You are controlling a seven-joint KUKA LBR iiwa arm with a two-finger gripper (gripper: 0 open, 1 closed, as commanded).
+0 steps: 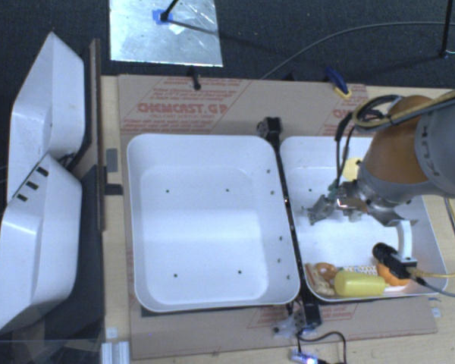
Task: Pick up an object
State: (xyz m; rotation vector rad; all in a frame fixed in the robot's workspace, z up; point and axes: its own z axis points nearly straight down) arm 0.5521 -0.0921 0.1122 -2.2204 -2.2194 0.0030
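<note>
On the surface (212, 101), the left white bin (205, 139) lies just across the divider from the gripper (322, 208), which hangs low over the bare floor of the right white bin (311, 158); whether it is released or clenched I cannot tell. Nearer the camera than the gripper, well apart from it against that bin's wall, lie a yellow object (358, 284), a tan item (322, 274) and a small orange piece (390, 274).

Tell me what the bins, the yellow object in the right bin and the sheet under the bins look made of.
The left bin and right bin look like moulded plastic: smooth white, rounded rims. The yellow object looks like smooth plastic, though that is unsure. The sheet looks like matt brown cardboard, printed red.
</note>
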